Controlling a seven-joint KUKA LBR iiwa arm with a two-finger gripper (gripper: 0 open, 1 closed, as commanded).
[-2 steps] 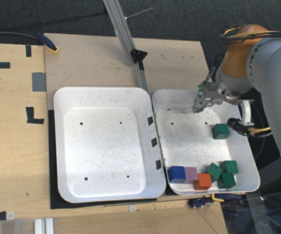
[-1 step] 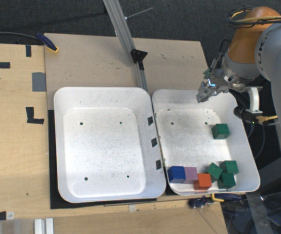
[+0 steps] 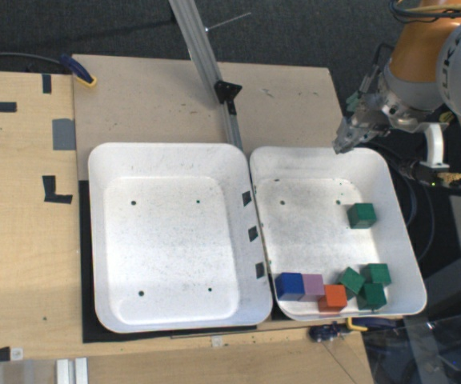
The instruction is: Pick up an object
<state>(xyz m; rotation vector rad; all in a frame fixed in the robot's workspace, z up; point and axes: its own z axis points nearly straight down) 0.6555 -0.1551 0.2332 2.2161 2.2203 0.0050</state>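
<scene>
We are hovering our gripper (image 3: 344,144) over the right bin's (image 3: 390,184) far rim, jaw state impossible to tell, and should be descending squarely onto the lone green cube (image 3: 362,215) nearby.

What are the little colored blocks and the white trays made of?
The blocks, like the blue block and the lone green block, look like painted wood or foam: flat matte color, crisp edges. I can't tell which. The right bin and left bin look like smooth molded plastic, with rounded rims and faint speckling.

Metal rail (image 3: 202,50) slants across bench (image 3: 134,94); perhaps a blue-yellow clamp (image 3: 78,69).
</scene>
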